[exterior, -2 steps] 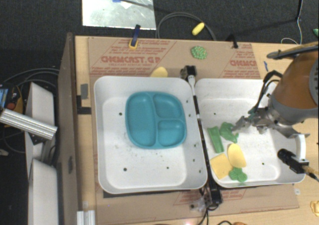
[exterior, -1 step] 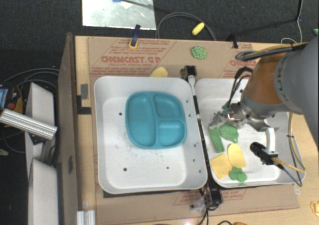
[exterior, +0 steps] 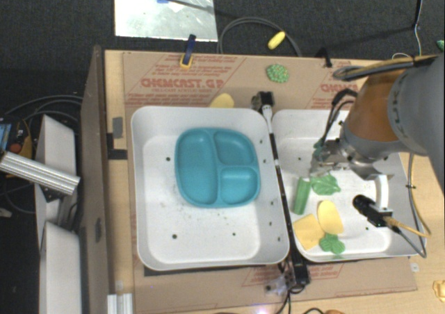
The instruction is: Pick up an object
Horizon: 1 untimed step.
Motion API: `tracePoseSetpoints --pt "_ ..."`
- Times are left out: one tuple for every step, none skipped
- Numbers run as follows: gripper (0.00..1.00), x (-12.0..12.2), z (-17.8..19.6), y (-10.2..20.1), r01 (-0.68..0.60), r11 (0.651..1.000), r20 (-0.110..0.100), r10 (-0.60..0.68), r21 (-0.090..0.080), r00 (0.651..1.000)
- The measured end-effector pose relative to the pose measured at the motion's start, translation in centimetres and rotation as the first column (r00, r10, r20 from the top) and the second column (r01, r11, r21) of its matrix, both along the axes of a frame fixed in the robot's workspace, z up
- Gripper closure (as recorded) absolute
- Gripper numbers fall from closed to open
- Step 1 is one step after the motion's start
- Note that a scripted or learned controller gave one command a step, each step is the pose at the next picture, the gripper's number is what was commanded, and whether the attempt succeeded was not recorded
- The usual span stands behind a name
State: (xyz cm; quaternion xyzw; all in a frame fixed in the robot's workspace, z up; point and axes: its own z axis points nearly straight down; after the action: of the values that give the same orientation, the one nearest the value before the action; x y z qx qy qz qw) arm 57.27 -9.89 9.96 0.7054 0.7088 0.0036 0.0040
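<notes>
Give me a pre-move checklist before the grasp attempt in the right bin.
1. Gripper over right bin: ok.
2. Target under it, green leafy piece: ok.
3. Fingers open for descent: cannot tell.
4. Neighbours apart from target: not ok, green stick and yellow oval piece lie close.
5. Gripper free of any object: cannot tell.
6. Blue tray sits in left bin, out of path: ok.
</notes>
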Motion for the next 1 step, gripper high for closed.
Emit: tracePoseSetpoints --pt "0.0 -0.02 -0.04 0.0 0.0 1.0 -0.001 0.0 0.0 1.0"
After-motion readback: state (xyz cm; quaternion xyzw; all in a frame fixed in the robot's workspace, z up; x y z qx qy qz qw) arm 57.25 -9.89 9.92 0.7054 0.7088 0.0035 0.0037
